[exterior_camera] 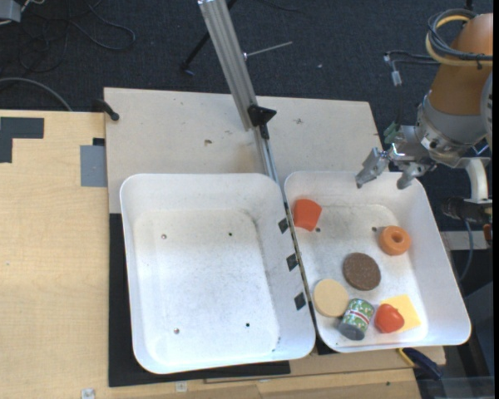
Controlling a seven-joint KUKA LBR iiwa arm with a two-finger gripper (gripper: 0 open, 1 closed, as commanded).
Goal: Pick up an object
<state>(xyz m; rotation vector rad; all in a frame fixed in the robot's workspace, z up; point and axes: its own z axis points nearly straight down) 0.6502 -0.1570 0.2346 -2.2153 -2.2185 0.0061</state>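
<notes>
1. The gripper (388, 168) is seen above the far right corner of the right bin (449, 302), with its two fingers spread apart and nothing between them

2. No single object is named by the task, so the doughnut (394, 240) is judged the likeliest target, being the piece nearest the gripper; it lies below the fingers in the camera view, nearer the camera, close by but not touching them

3. The doughnut is judged to be a light toy piece, probably stiff and rather smooth; a hold across its outer rim is suggested, the centre hole being too small to be of use

4. The orange cup (307, 214) lies well to the left of the gripper, against the divider between the bins; it is tipped on its side, so it may roll when pinched, and a grasp across its wall is preferred

5. Further from the gripper, toward the camera, a brown disc (362, 271) and a tan disc (331, 297) lie flat; both are judged thin and awkward to take from above

6. Furthest off, a green can (357, 318), a red piece (389, 317) and a yellow block (407, 310) are crowded together, so a clean grasp there is judged harder
</notes>
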